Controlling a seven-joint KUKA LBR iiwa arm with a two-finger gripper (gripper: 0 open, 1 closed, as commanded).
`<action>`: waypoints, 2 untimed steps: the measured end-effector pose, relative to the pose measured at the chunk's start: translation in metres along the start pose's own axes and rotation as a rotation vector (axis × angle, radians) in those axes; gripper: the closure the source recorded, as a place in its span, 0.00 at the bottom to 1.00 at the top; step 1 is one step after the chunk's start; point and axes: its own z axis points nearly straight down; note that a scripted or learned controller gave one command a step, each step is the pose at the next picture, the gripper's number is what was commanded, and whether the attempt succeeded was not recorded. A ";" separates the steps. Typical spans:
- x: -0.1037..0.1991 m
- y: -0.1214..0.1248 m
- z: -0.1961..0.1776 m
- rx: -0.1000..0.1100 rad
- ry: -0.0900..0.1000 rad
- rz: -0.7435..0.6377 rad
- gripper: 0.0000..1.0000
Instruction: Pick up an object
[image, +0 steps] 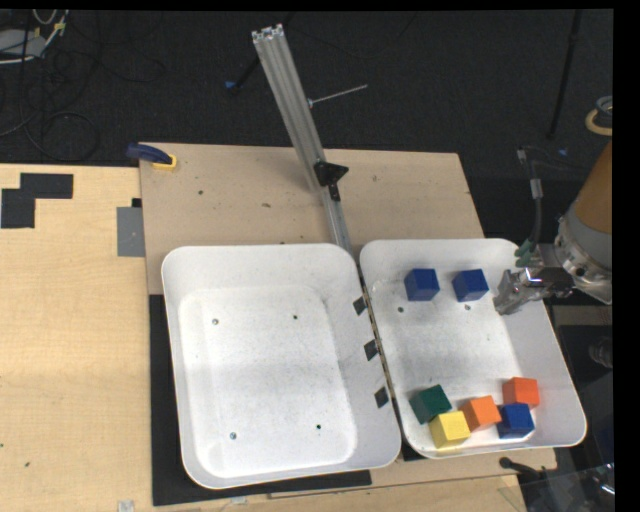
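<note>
The right bin holds several small cubes. Two blue cubes sit side by side near its far edge. At its near right corner a green cube, a yellow cube, an orange cube, a red-orange cube and another blue cube cluster together. My gripper hangs over the bin's right rim, just right of the second blue cube, with nothing seen in it.
The left bin lies beside the right one, with black clips along the shared edge. A slanted aluminium rail rises behind the bins. A blue and yellow clamp lies at the board's far left corner.
</note>
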 end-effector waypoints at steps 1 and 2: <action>0.043 -0.007 0.013 0.001 0.000 0.001 1.00; 0.097 -0.017 0.008 -0.001 0.000 0.000 1.00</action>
